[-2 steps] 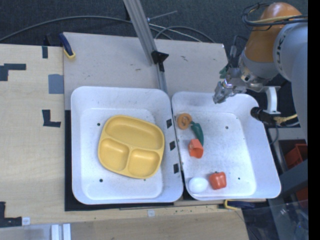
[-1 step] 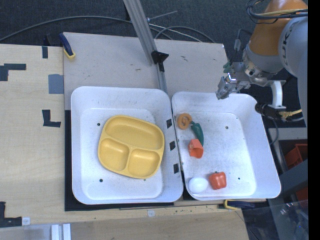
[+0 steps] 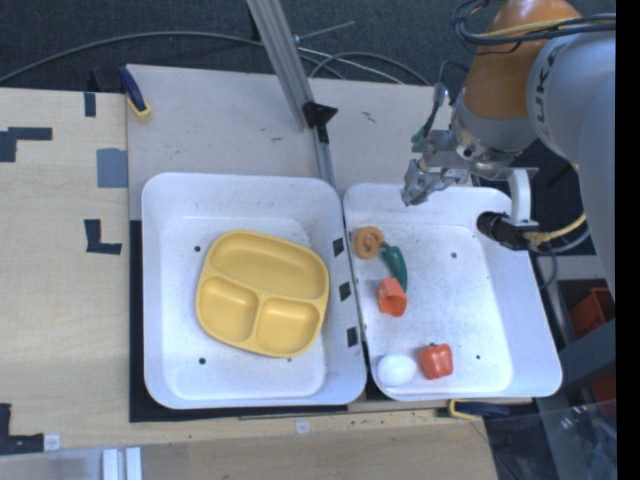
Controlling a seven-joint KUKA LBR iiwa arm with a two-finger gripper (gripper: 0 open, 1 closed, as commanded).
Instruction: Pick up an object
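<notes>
We see two shallow white bins side by side on the bench. The left bin [image 3: 165,268] holds a yellow divided tray [image 3: 262,293], three compartments, lying flat near the bin's middle.

The right bin [image 3: 520,338] holds the loose objects, all toward its left half. Near the upper left corner we note a small orange round piece [image 3: 368,241]. Just beside it, to the lower right, lies a green object [image 3: 396,263], elongated and slanted. Touching or nearly touching the green object's lower end is an orange-red object [image 3: 391,298]; we cannot tell whether the two are joined. Near the bin's front edge sit a white ball [image 3: 397,369] and, just beside it on the right, a red pepper-shaped object [image 3: 435,360].

The arm comes in from the right, its orange band [image 3: 510,58] above the wrist. The gripper [image 3: 418,190] hangs over the upper rim of the right bin, near its upper left corner, apart from every object. Nothing shows between its fingertips. Whether the tool is released or clenched, we cannot tell; the tip is small and dark against the rim.

A grey metal rail [image 3: 285,58] crosses the bench above the bins at a slant. A blue-and-yellow clamp [image 3: 133,92] sits at the bench's upper left.
</notes>
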